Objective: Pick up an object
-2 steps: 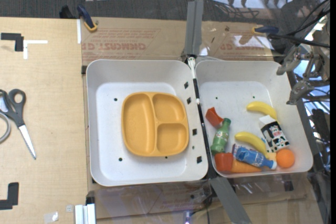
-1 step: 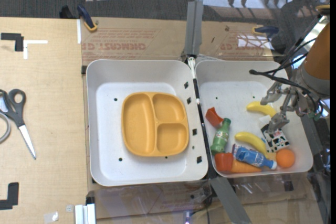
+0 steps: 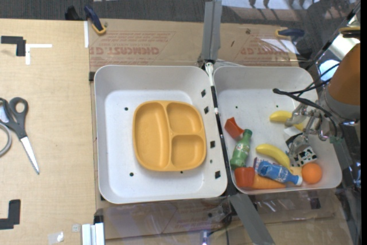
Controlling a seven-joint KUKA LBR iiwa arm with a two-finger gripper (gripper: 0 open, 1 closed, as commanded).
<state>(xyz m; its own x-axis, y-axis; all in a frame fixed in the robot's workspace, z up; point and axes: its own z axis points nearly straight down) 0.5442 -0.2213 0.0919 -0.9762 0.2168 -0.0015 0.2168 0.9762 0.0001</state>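
Note:
The right bin [image 3: 252,86] holds a pile of toys along its front half. My gripper [image 3: 305,133] hangs low over that bin's right side, reaching in from the right under the orange wrist band [image 3: 346,86]. A small yellow banana [image 3: 280,117] lies just to its left. Directly below it sits a black-and-white patterned piece [image 3: 304,155], and beneath that an orange ball [image 3: 311,173]. A larger yellow banana [image 3: 274,154], a blue-and-white bottle [image 3: 277,171], a green bottle [image 3: 241,148], a red piece [image 3: 233,127], a red cup [image 3: 243,177] and a carrot [image 3: 269,182] lie further left.
The left bin [image 3: 109,123] carries an orange divided plate [image 3: 170,136]. Scissors [image 3: 22,132] lie on the wooden bench at far left. A grey post [image 3: 211,31] stands behind the wall between the bins. Cables [image 3: 298,94] trail from the wrist over the right bin.

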